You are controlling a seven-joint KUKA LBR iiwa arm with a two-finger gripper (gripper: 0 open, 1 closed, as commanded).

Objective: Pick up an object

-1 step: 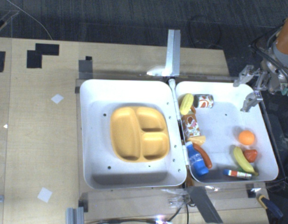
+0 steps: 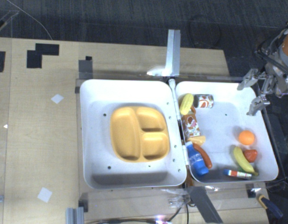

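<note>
Target pick: the orange, the most isolated item in the right bin; a judgement, since the task names no single object.
Handling: looks like a toy fruit, likely light and rigid, with a smooth skin that could roll or squirt out of a narrow pinch.
Grip site: across its widest girth from above, fingers either side; bare bin floor on its left gives room.
Look: small, round, bright orange, no stem that can be made out.
Location: right half of the right bin, just above the red fruit and the banana, apart from both.
Gripper: gripper sits at the right bin's upper right corner, over the rim, well apart from the orange; two metal fingers appear spread, nothing between them.
Other contents: yellow corn-like piece, can and snack packet along the left wall; blue bottle and sausage lower down; marker at the front.
Left bin: left bin holds a yellow divided tray.
Risk: a crowded left wall makes those items poorer choices.
</note>
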